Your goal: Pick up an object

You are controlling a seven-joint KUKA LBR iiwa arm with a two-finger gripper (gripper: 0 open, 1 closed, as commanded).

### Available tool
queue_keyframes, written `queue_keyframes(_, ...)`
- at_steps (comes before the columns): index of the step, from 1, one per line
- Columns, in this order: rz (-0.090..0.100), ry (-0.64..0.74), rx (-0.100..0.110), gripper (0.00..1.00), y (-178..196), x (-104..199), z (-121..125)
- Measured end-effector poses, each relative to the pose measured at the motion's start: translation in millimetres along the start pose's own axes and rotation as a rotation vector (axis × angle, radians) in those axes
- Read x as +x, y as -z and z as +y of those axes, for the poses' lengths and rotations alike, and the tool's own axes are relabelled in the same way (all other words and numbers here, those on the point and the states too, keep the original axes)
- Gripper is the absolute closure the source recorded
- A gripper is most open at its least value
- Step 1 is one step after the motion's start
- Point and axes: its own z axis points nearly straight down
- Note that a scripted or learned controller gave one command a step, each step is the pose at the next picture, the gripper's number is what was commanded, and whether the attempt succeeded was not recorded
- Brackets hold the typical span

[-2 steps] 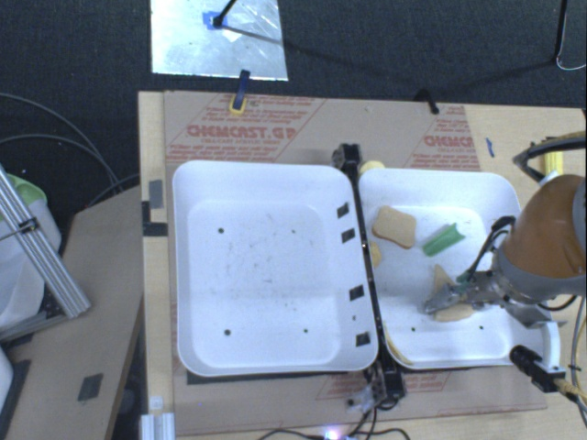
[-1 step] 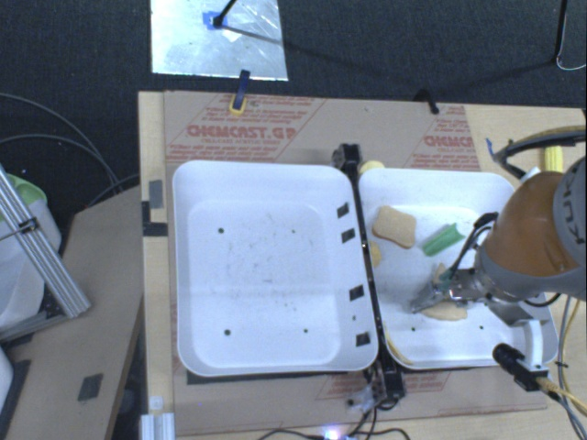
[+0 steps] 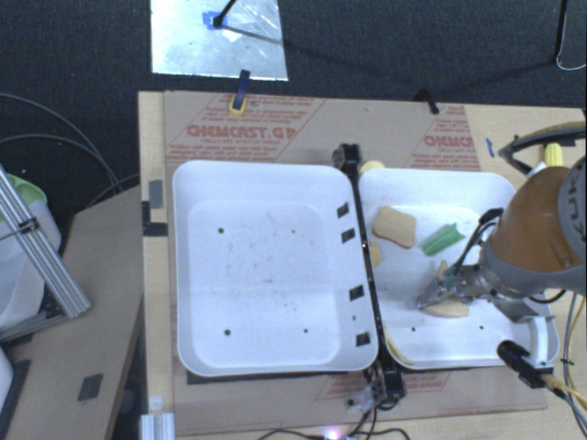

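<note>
The right bin (image 3: 417, 342) holds a tan bread-like piece (image 3: 395, 226) near its back left, a green stick-shaped object (image 3: 441, 239) beside it, and a pale tan oblong piece (image 3: 448, 310) near the middle. My gripper (image 3: 441, 293) is low in the right bin, its tips just above and touching the area of the pale tan piece. The arm's orange band (image 3: 541, 223) hangs over the bin's right side. Part of another small tan object (image 3: 443, 269) peeks out by the fingers.
The left bin (image 3: 266, 264) is a white tray with specks of dirt. A black clip divider (image 3: 358, 246) runs between the bins. A yellow object (image 3: 371, 167) lies at the back edge near the divider. The cardboard bench (image 3: 303, 126) surrounds both bins.
</note>
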Motion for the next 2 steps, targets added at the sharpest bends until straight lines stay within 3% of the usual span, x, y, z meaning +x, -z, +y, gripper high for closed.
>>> queue_keyframes(1, 0.001, 0.008, -0.01, 1.0, 95, 57, 41)
queue_keyframes(2, 0.003, 0.011, -0.007, 1.0, 159, 142, 75)
